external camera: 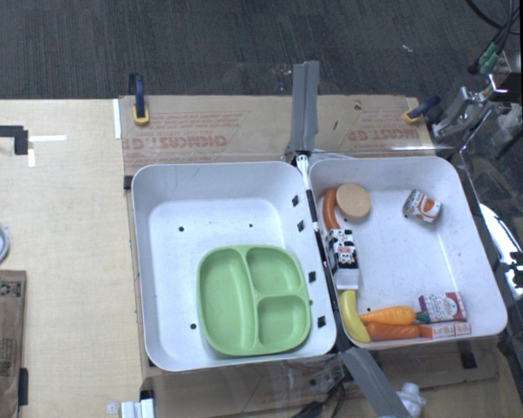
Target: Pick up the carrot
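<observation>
Nothing grasped yet: the carrot (388, 315) lies along the right bin's (472, 214) near wall, between the banana (352, 317) and a small carton (442, 307), so next comes a reach down onto it; claw state, can't tell.

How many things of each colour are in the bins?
Green: 1, the divided plate
Orange: 2, the carrot and sausage
Yellow: 1, the banana
Tan: 1, the round cookie
Mixed colours: 3, the can, milk carton, box
Total: 8
</observation>
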Tool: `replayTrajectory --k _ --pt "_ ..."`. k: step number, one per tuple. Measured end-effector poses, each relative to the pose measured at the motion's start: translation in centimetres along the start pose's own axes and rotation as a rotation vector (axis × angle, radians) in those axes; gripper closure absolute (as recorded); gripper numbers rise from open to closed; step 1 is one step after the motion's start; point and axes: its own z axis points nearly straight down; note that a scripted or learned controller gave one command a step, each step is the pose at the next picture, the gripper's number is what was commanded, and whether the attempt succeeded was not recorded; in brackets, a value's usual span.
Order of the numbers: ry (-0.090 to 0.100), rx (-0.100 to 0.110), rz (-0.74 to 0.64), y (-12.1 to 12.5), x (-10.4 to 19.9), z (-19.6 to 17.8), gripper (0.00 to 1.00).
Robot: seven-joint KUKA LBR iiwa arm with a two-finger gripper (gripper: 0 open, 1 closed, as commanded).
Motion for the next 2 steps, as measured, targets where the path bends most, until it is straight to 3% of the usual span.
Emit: replayTrajectory --k 1,2 --pt "0.001 0.002 -0.037 -3.04 0.85 11.66 0.0" --pt "-0.002 0.004 -0.04 -2.96 0.83 10.88 1.0"
